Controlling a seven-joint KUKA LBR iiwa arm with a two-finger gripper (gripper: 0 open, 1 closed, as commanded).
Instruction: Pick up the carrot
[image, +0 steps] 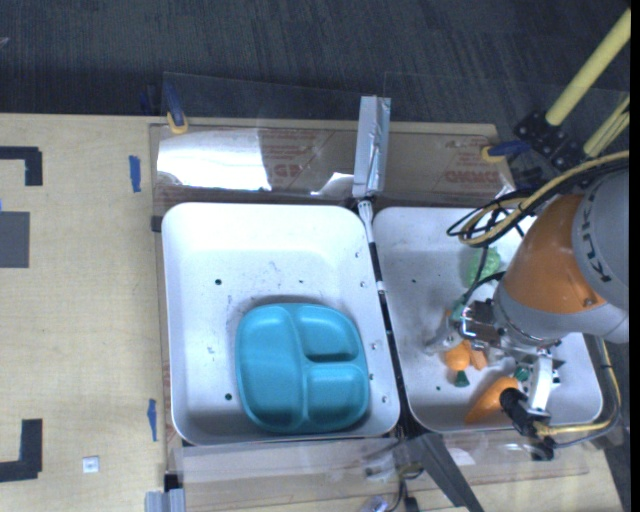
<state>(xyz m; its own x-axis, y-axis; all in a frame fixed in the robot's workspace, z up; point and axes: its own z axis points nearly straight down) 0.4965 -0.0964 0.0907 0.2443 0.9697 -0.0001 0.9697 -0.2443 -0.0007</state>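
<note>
In the right-hand shallow white plastic bin (420, 290), toward its 5 o'clock corner, lie orange pieces that read as the small orange carrot (487, 398). The clearest part is a tapered orange shape near the bin's front wall, with a second orange bit (458, 357) and a small green tip just up and to the 10 o'clock side of it. Taken together, the long axis appears to run from about 10 o'clock to 4 o'clock, with the green end toward 10 o'clock, though the arm covers the middle, so whether these are one object cannot be settled. The grey arm with its orange band (560, 270) comes in from 3 o'clock and hangs over this corner, and the end effector (500, 350) sits right above the orange pieces, between them. Its fingers are hidden among the wrist hardware and cables, so how far it is open, and whether it touches or grips anything, cannot be told. A green object (483, 266) lies near the arm at 12 o'clock from the carrot. In the left-hand white bin (200, 250) rests a teal, rounded plastic divided plate (300, 368), toward that bin's 6 o'clock side. Both bins sit on the pale wooden worktop (70, 300).
</note>
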